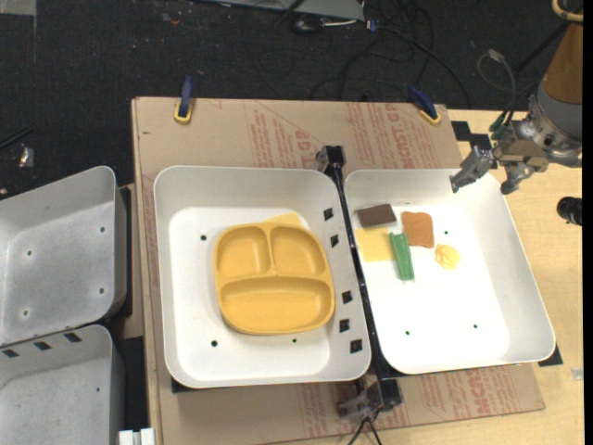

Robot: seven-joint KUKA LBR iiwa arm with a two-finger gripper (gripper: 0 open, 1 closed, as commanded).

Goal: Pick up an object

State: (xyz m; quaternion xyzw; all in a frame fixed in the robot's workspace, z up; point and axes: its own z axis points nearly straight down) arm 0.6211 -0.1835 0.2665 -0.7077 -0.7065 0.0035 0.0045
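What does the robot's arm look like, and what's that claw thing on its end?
The arm is chunky and round, with an orange-brown band above a grey wrist. At its end sits the tool: a small grey metal piece with two thin dark fingers. A thin cable runs beside the wrist.

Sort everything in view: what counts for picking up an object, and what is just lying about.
For the job:
claw at the right bin's far rim
green stick
dark brown block
orange-brown slab
pale yellow flat square
small yellow lump

Lying about:
yellow divided plastic tray in the left bin
blue clamps
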